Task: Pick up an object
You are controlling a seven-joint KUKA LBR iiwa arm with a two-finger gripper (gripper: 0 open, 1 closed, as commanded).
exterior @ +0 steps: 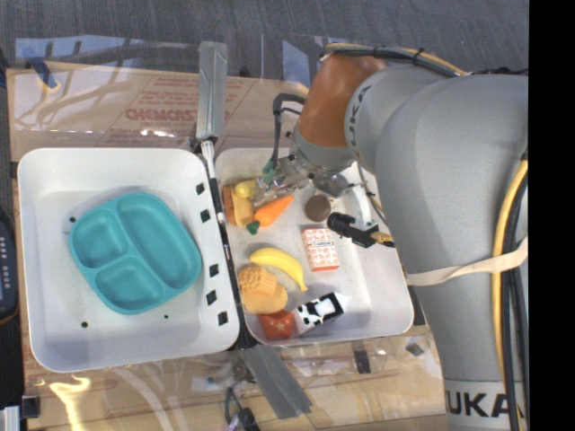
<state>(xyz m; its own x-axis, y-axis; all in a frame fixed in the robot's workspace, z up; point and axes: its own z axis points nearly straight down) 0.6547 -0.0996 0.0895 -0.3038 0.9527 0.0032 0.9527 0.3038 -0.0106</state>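
Observation:
My gripper [273, 183] is low over the back left part of the right bin [386, 285], reaching in from the right. Right under it lies an orange carrot [272, 210] with a green tip pointing to the front left. The carrot's thick end touches or sits just below the gripper; I cannot tell whether it is held. A yellow and orange toy food piece [238, 201] lies just left of the gripper, against the bin's left wall.
The right bin also holds a brown round piece [317, 207], a small red and white box [321, 249], a banana [279, 266], a tan bread-like piece [260, 289], a red piece [277, 325] and a black and white cow toy [321, 311]. A teal divided plate [135, 251] lies in the left bin [45, 330].

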